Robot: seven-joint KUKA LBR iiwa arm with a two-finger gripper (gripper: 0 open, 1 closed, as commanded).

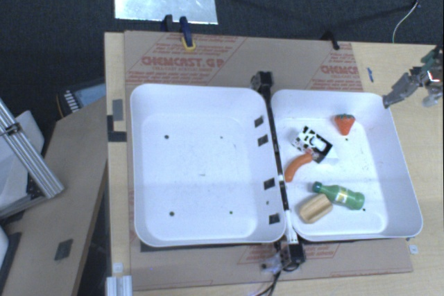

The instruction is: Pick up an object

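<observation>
A: Evidently, nothing has been picked yet. The gripper (pixel 411 85) is seen at the frame's three o'clock edge, past the upper right corner of the right bin (pixel 401 149), well apart from everything in it.

B: Is anything held?

A: No object is seen between the fingers — whether they are spread or closed cannot be told; they are too small and blurred.

B: And the candidates?

A: All are gathered in the right bin. The green bottle (pixel 338 195) is laid flat at about five o'clock, its long axis running ten to four, its cap end towards ten. A tan bread roll (pixel 314 208) is touching it; an orange sausage (pixel 299 166) and a strawberry (pixel 345 123) lie apart — easier targets, probably.
</observation>
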